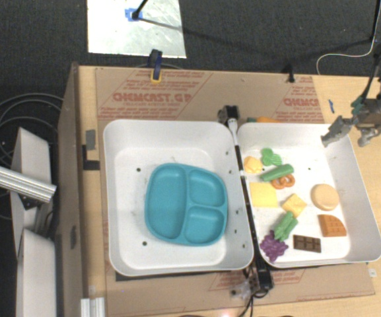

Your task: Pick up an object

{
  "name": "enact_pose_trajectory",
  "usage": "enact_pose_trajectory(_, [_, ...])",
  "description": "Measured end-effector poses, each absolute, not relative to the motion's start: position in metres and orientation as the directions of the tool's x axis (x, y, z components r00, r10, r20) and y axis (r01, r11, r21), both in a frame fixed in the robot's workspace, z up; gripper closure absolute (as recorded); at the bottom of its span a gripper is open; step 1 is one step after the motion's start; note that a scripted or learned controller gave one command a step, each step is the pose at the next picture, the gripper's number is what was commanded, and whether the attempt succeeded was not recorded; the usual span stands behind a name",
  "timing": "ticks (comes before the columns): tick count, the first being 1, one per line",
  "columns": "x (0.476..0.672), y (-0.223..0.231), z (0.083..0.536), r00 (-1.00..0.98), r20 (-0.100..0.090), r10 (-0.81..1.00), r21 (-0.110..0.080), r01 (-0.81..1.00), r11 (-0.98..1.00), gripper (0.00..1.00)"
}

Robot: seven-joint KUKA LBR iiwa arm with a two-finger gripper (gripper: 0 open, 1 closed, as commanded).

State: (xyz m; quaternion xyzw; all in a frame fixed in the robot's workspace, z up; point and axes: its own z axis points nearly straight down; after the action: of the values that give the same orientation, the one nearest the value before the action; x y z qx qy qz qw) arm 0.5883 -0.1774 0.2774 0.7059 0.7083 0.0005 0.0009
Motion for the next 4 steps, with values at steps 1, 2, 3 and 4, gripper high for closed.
enact_pose_trajectory(1, [0.523, -0.103, 0.131, -0.008, 0.008, 1.0, -0.017, 1.0, 0.008, 0.0])
enact_pose_trajectory(2, [0.503, -0.109, 0.082, -0.001, 0.001, 1.0, -0.002, 1.0, 0.001, 0.0])
enact_pose_trajectory(3, [0.505, -0.109, 0.095, -0.002, -0.001, 1.0, 0.004, 1.0, 0.002, 1.0])
enact_pose_trajectory(4, [0.505, -0.109, 0.094, -0.002, -0.001, 1.0, 0.004, 1.0, 0.002, 0.0])
